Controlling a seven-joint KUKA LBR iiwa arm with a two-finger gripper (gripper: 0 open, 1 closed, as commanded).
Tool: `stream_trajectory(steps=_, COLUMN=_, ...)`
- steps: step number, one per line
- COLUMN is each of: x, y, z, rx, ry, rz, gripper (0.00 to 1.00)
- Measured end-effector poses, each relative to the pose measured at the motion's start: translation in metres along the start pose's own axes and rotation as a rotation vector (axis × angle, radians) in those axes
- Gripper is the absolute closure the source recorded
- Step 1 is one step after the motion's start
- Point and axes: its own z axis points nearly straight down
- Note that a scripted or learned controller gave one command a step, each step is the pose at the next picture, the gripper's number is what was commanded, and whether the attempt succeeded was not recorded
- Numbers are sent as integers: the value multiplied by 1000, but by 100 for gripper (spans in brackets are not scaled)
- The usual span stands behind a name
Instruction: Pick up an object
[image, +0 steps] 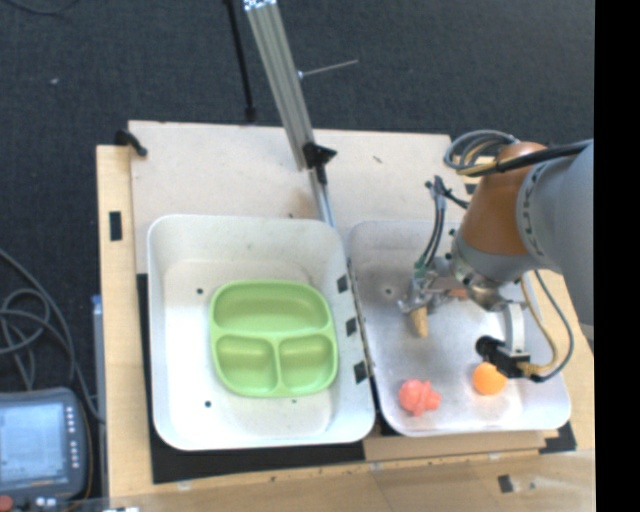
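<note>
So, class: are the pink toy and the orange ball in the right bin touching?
Apart. The camera view shows bare white bin floor between the pink toy and the orange ball.

A pink lumpy toy (420, 396) lies in the right bin (385, 250), near its front edge and toward the bin's left side. An orange ball (488, 379) sits to its right in the same bin, apart from it, close beside a black fitting on the arm. Both rest on the bin floor, touching nothing between them.
</note>
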Motion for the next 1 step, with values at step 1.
stream_trajectory(steps=1, x=6, y=-5, z=-56, rx=-2, ry=0, rz=-9, gripper=100)
